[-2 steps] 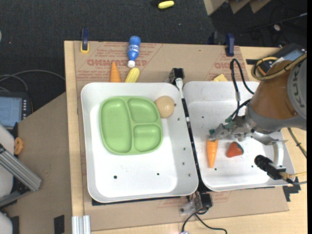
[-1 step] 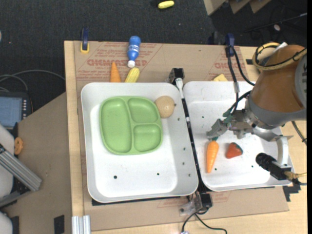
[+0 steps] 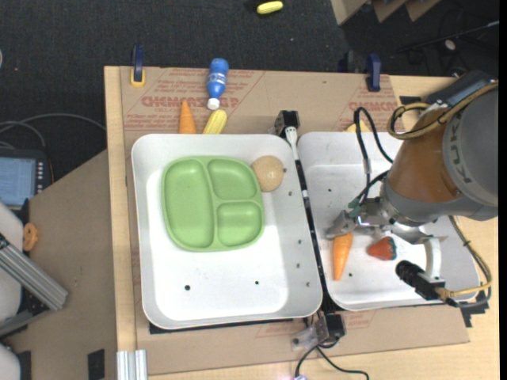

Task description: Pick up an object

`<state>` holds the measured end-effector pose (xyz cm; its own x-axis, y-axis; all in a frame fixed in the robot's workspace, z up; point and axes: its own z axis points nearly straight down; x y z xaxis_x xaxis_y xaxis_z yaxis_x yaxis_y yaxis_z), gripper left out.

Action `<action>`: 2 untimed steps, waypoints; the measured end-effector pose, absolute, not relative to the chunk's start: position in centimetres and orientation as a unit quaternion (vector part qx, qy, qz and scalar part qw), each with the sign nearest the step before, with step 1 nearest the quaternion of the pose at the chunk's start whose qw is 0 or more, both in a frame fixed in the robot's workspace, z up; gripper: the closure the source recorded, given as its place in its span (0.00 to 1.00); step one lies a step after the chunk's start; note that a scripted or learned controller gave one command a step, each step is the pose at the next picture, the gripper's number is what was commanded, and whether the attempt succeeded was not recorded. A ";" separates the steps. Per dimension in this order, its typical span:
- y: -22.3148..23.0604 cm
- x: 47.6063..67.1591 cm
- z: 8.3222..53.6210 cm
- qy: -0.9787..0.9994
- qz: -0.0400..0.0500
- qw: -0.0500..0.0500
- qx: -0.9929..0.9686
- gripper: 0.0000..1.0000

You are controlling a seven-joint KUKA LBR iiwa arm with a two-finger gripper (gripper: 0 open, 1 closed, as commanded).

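Observation:
In the right bin (image 3: 348, 295) lies an orange carrot (image 3: 341, 255), pointing down toward the front. Just right of it sits a red strawberry-like piece (image 3: 383, 249). My gripper (image 3: 346, 225) hangs low over the bin, right above the carrot's upper end, at the tip of the grey arm with its orange band (image 3: 424, 169). Nothing shows between its fingers. In the left bin (image 3: 214, 291) a green divided plate (image 3: 212, 203) lies flat, and a tan round ball (image 3: 268, 172) rests against the plate's upper right corner.
Behind the left bin, on the cardboard, lie a blue and white bottle (image 3: 217, 81), a small orange carrot (image 3: 186, 118) and a yellow piece (image 3: 215, 122). Black cables (image 3: 366, 145) loop over the right bin's back. A black clip (image 3: 287, 122) sits between the bins.

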<state>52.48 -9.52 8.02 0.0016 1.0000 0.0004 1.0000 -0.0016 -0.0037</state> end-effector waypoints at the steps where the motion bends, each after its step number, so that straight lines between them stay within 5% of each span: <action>1: -9.4 52.5 9.5 -0.707 0.000 -0.001 -0.708 1.00; 2: -4.3 59.1 19.1 -0.710 -0.005 -0.005 -0.704 1.00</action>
